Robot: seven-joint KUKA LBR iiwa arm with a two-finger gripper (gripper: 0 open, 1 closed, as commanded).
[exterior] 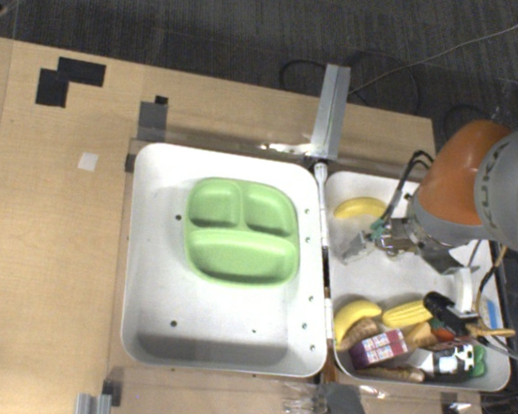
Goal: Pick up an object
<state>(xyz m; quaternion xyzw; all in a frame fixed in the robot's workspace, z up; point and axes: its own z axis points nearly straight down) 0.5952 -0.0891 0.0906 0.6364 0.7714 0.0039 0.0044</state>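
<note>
pale wooden bench top runs under everything, with dark carpet behind it. starting at our left, the left shallow white bin holds a light green divided plastic tray lying flat near its middle. across the metal divider, the right shallow white bin carries the clutter: a yellow banana-shaped toy near the back wall, and along the front a heap with a second yellow rounded piece, a yellow corn-like piece, a small maroon box, plus dark and green bits we can't sort apart.

our grey arm with its orange band reaches in from the right, and the gripper sits low over the back half of the right bin, just beside the banana-shaped toy. we cannot tell how the jaws stand, since the wrist and cables crowd that spot, and we see nothing clearly held.

we judge this as the approach or descent before a grasp, nothing lifted yet. the next move calls for settling squarely over the banana-shaped toy, closing on it, then rising clear of the bin wall
</note>
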